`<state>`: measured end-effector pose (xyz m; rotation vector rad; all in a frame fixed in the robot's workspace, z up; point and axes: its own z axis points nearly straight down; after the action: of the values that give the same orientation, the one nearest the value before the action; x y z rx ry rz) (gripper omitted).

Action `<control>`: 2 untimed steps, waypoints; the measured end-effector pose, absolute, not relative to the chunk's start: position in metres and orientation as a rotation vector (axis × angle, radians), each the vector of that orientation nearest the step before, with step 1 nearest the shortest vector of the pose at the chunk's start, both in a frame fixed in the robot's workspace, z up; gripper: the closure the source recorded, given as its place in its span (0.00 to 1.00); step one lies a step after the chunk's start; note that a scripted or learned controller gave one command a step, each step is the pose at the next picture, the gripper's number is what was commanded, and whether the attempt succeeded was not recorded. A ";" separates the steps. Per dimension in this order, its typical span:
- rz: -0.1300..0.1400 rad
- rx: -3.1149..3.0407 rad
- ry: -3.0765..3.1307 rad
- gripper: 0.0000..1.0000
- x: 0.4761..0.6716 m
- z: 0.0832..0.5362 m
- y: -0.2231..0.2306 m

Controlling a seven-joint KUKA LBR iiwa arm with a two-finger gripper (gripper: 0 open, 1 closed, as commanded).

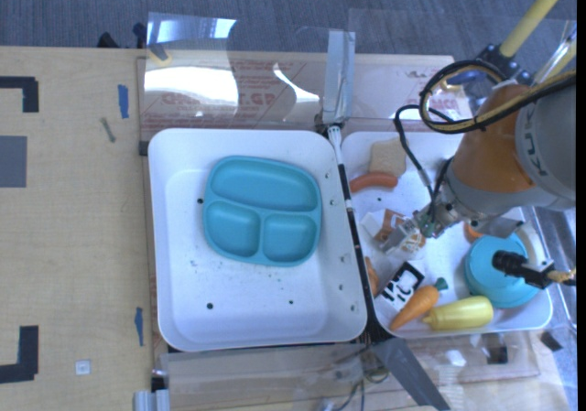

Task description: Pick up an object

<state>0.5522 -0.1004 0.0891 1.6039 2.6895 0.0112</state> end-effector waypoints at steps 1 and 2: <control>0.005 1.650 2.661 0.00 0.597 0.088 -0.101; 0.004 1.642 2.662 1.00 0.599 0.098 -0.101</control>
<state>0.5986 -0.1005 0.0978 1.6420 2.6617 0.0045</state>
